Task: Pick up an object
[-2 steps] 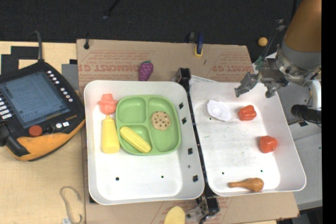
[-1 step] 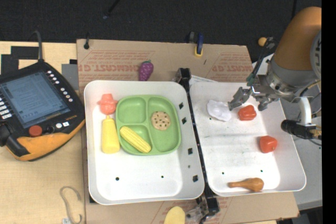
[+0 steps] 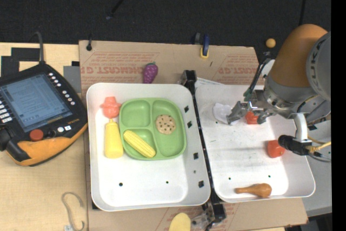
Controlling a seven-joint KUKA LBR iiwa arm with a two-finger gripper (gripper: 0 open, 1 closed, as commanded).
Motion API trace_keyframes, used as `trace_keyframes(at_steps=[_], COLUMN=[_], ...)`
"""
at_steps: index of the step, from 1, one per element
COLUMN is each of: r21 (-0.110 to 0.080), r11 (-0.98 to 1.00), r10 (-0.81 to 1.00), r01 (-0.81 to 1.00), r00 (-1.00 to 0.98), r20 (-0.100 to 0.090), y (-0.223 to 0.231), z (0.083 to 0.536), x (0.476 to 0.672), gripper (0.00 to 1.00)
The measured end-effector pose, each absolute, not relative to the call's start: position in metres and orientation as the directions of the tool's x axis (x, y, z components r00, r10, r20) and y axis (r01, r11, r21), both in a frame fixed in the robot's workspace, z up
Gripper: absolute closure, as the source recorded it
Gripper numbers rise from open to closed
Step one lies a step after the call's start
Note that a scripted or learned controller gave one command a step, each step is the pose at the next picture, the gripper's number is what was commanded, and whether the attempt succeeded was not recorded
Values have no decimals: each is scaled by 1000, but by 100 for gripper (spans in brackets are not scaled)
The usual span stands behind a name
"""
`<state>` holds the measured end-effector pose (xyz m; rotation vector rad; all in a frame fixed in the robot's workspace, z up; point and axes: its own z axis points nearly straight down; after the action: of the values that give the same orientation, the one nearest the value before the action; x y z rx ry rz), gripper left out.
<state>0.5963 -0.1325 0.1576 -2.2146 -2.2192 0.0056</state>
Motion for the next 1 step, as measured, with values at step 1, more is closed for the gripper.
trace_keyframes(at_steps=[1], r21=[-6], r11=[3], r10=[1000], r01=[1000], r00=[-3], r20=[2], y=[-125], z=[97], x=[601], gripper=[0])
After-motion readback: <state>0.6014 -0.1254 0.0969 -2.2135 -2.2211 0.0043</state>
